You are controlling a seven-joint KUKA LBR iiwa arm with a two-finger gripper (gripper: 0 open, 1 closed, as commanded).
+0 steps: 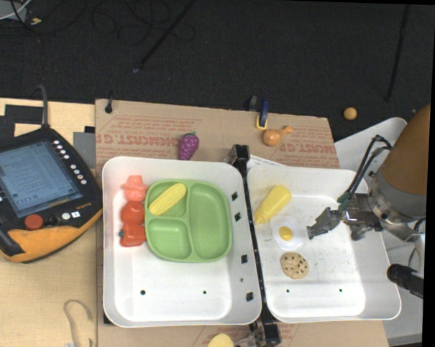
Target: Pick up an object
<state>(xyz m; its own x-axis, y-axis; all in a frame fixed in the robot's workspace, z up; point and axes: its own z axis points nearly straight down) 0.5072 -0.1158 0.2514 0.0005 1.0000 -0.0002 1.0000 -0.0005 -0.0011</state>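
Observation:
My gripper point(322, 225) hangs over the right bin point(356, 297), coming in from the right, with its dark fingers spread open and nothing between them. Just left of it lies a fried egg toy point(285, 233), white with a yellow yolk. A yellow corn-like piece point(271, 203) lies at the bin's upper left. A brown cookie point(294, 265) sits below the egg. In the left bin point(169, 296) stands a green divided plate point(190, 222) with a yellow corn cob point(166, 198) in one compartment, and a red and pink toy point(133, 212) lies beside it.
A teach pendant point(33, 186) rests on the bench at the left. A purple grape toy point(188, 145) and an orange pear-like toy point(274, 135) lie on the cardboard behind the bins. A yellow object point(219, 345) sits at the front edge.

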